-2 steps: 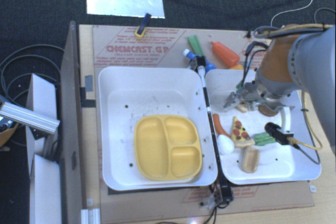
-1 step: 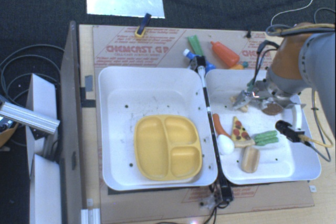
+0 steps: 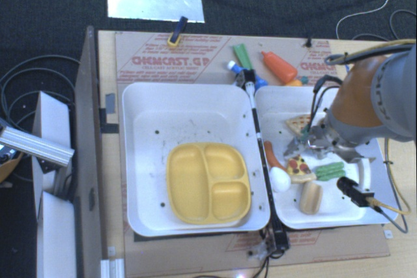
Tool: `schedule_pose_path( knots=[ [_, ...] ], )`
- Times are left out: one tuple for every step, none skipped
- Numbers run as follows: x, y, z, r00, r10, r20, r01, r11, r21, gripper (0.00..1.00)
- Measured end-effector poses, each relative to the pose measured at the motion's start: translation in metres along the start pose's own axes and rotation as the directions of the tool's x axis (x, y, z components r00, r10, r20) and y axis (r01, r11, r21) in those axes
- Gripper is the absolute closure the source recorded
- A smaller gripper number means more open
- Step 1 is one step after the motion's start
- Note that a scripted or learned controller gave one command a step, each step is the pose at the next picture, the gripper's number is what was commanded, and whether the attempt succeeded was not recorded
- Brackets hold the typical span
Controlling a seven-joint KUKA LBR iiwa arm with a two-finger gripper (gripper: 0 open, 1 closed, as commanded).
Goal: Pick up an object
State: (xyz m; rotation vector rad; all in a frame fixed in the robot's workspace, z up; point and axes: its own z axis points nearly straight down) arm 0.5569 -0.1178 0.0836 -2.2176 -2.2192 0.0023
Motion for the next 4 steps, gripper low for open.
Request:
schedule_pose_path(
  knots=[
    [0.032,0.048,-0.002,1.000,-0.007,0.001,0.007,1.000,-0.009,0.00],
    [0.004,0.017,-0.001,1.000,0.002,0.003,-0.002,1.000,-0.002,0.00],
    [0.006,0.019,-0.012,1.000,-0.002,0.002,0.002,1.000,-0.007,1.00],
    [0.092,-0.043,-0.105,1.000,-0.011,-0.002,0.011,1.000,-0.009,1.00]
  ],
)
